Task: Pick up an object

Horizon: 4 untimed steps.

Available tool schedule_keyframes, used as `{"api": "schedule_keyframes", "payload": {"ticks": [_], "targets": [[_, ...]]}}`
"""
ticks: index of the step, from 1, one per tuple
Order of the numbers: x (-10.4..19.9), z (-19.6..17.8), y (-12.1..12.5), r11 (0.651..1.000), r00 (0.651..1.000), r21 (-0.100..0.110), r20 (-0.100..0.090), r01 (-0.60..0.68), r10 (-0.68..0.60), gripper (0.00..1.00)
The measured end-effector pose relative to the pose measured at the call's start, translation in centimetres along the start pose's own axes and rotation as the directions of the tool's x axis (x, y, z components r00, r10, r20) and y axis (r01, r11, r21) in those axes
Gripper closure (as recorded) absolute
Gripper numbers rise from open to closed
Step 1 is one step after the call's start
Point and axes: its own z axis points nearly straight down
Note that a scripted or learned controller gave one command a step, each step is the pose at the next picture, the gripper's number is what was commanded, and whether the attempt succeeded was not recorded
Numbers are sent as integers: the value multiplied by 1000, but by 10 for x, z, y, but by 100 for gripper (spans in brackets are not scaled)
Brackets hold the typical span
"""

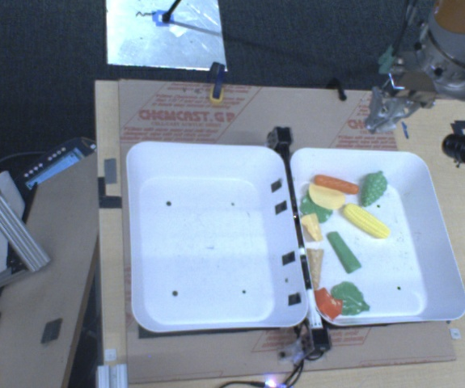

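**Ana:** Two white bins sit below the claw point(380, 116), which hangs over the cardboard sheet point(183, 107) past the far rim of the right bin point(438, 241). I can't tell if it is open or closed; nothing visibly hangs from it.

**Ben:** So how far along is the pick?

**Ana:** Not started, I'd judge. Every toy food piece lies in the right bin, below and slightly left of the claw. Nearest are the broccoli point(373, 187) and the carrot point(336, 184); further down come the corn cob point(366, 221), the green stick point(344, 251), and a tomato point(327, 302) in the corner furthest from it. The left bin point(208, 233), well off to the claw's left, has no toys in it. Descent, grasp and lift all remain.

**Ben:** Any writing?

**Ana:** Red print on the cardboard, left of the claw, reads something like "CHEMCAST GP". Smaller lines beneath it are too fine to read.
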Motion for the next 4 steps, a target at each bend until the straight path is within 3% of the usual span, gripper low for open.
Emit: {"api": "schedule_keyframes", "payload": {"ticks": [1, 2, 3, 4], "targets": [[-6, -130, -22, 1000, 1000, -23, 2, -1, 1, 100], [15, -1, -6, 1000, 1000, 1, 0, -1, 1, 100], [18, -8, 76, 1000, 1000, -14, 2, 0, 0, 100], [-71, -64, 68, 1000, 1000, -16, 6, -12, 12, 100]]}}
